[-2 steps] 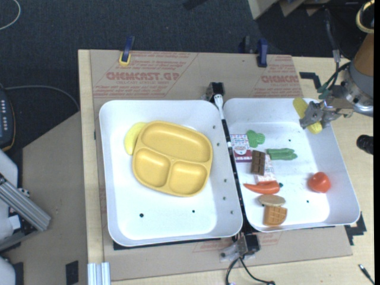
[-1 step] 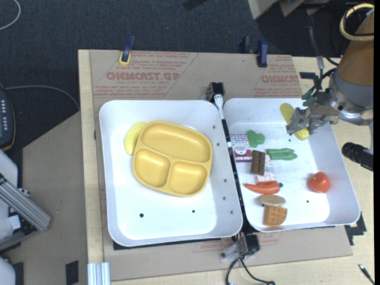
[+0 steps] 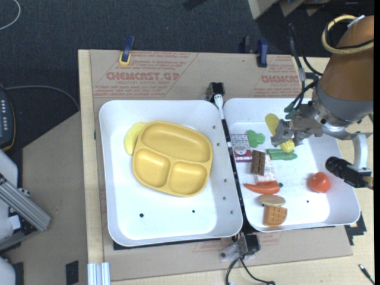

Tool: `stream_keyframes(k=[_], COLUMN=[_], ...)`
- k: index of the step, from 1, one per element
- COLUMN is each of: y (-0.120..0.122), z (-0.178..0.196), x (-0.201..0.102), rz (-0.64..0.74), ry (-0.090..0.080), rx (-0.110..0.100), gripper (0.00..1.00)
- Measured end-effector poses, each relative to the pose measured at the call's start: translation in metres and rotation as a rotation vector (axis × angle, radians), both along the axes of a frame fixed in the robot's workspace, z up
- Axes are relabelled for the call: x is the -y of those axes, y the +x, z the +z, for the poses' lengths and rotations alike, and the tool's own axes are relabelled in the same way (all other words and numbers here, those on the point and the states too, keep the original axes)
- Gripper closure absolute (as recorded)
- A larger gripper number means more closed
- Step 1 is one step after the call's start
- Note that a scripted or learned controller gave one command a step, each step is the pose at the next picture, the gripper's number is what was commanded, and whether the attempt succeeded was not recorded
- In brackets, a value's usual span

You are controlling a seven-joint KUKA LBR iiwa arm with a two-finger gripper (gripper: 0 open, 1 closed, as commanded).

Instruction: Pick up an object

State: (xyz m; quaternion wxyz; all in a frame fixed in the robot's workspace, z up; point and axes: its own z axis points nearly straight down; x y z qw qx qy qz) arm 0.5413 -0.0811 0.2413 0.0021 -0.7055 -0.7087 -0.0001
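The right bin (image 3: 338, 209) holds several toy foods. My gripper (image 3: 287, 136) hangs low over its upper middle, right above a small yellow corn piece (image 3: 288, 147) and a green bean pod (image 3: 281, 155). The gripper hides the top of the corn, and I cannot see whether it is touching it. Nearby lie a yellow-green piece (image 3: 272, 122), a green leafy piece (image 3: 256, 138), a brown chocolate block (image 3: 257, 161), a red chili pepper (image 3: 262, 187) and a red tomato (image 3: 319, 182).
A tan cookie (image 3: 272, 200) and a waffle (image 3: 274, 215) lie at the right bin's front. A red-and-white packet (image 3: 239, 142) sits by the divider. The left bin (image 3: 119, 206) holds a yellow divided plate (image 3: 172, 158) over a yellow piece (image 3: 131, 137).
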Motion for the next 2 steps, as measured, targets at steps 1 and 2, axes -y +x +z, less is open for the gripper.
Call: stream_keyframes(k=[1, 2], y=[-0.027, -0.053], z=[-0.018, -0.007], x=[-0.044, -0.093], rz=[0.0, 0.001], ry=[0.0, 0.0], rx=[-0.002, -0.001], gripper=[1.0, 1.0])
